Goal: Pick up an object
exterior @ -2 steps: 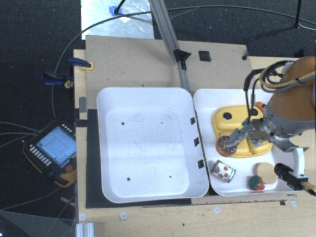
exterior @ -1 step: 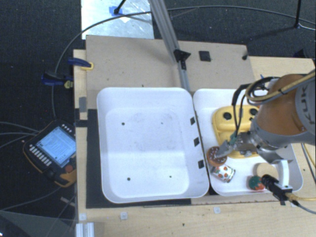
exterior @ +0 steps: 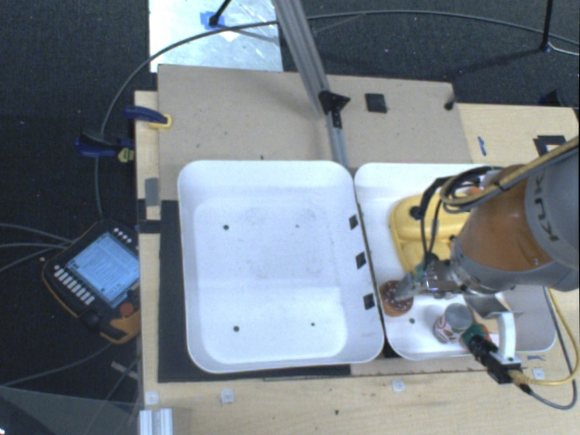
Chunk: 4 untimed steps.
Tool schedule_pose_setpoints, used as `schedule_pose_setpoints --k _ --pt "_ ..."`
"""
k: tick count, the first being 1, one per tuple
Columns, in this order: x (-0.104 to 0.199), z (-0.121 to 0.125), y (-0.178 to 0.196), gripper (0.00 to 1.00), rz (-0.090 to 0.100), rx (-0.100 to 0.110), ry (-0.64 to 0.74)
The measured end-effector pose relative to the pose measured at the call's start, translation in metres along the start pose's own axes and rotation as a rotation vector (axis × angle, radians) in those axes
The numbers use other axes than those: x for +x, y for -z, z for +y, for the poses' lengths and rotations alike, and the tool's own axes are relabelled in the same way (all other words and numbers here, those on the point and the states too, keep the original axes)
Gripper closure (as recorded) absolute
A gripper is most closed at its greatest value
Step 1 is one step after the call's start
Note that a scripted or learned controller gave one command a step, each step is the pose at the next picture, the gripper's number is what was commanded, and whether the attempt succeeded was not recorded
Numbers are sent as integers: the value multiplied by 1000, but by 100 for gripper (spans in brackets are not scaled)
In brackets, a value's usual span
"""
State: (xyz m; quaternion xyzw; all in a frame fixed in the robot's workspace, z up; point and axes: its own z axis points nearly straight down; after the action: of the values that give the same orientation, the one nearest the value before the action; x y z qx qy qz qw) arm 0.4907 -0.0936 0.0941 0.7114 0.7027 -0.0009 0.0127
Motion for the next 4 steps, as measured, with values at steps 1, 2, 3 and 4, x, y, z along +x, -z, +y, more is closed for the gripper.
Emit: schedule_pose_setpoints --k 1,2,3,4 --pt "-6 4 -2 0 12 5 8" --pt "0 8 11 100 25 -1 15" --pt "0 2 57 100 18 12 17" --pt "8 4 115 100 19 9 18"
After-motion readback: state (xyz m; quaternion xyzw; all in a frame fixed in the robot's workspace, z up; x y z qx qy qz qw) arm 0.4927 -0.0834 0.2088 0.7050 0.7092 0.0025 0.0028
